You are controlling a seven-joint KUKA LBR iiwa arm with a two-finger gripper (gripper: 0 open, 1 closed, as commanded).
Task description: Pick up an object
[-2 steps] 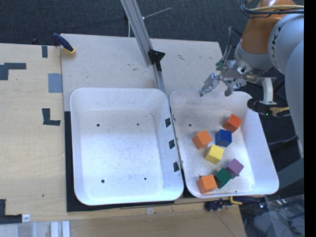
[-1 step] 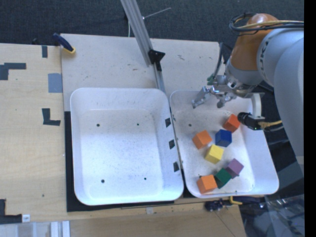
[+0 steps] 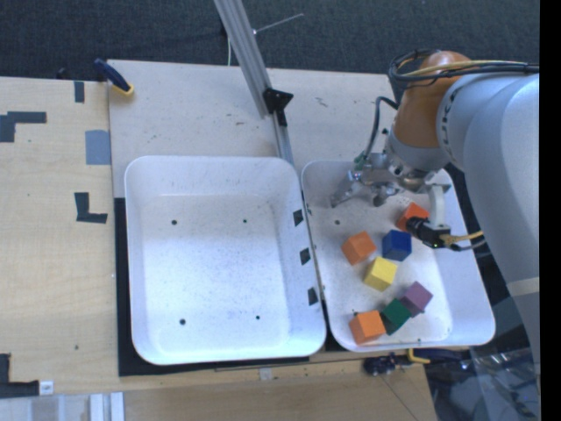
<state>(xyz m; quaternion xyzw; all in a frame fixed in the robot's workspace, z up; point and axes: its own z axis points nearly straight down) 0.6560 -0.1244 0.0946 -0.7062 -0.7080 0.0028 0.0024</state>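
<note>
Right now we are hanging our gripper [image 3: 379,187] over the upper part of the right bin [image 3: 465,323], toward the frame's right; whether it is open or closed we cannot tell, and nothing is showing in it. Below it the blocks are lying loose: an orange block [image 3: 358,247], a blue block [image 3: 396,245], a yellow block [image 3: 381,274] and others lower down; so we are judging the pick not yet made, with descent, grasp and lift all remaining.
</note>
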